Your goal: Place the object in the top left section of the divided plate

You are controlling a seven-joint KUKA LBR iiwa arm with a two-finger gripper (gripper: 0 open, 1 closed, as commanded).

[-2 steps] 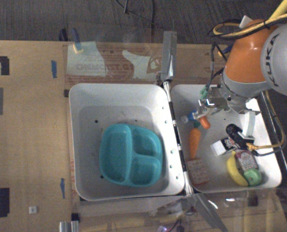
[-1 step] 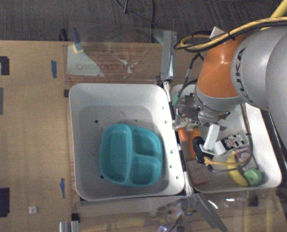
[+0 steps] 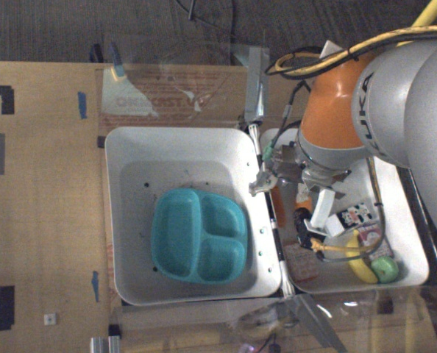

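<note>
1. Looking down from the fixed camera above the bench, two shallow white bins sit side by side: the left bin [image 3: 123, 160] and the right bin [image 3: 413, 259], their inner rims meeting near the middle of the view.
2. A teal divided plate [image 3: 199, 235] lies flat on the floor of the left bin, toward its lower half. One long compartment runs along the plate's left side and two smaller ones sit on its right; all three appear bare.
3. The grey arm with its orange band [image 3: 336, 109] reaches in from the right and covers much of the right bin's upper part.
4. The gripper [image 3: 315, 208] hangs below the wrist over the right bin, close to the shared rim. Whether its fingers are apart or together cannot be told, as the wrist hides them, and nothing is visibly held.
5. Small things lie crowded in the right bin's lower part: a yellow banana-like piece [image 3: 360, 269], a green round item [image 3: 385, 269] just beside it, a black-and-white patterned card [image 3: 357, 215] and a dark bottle-like object [image 3: 302, 226] next to the gripper.
6. Which of these is the task's object cannot be told; all of them lie in the right bin, apart from the plate.
</note>
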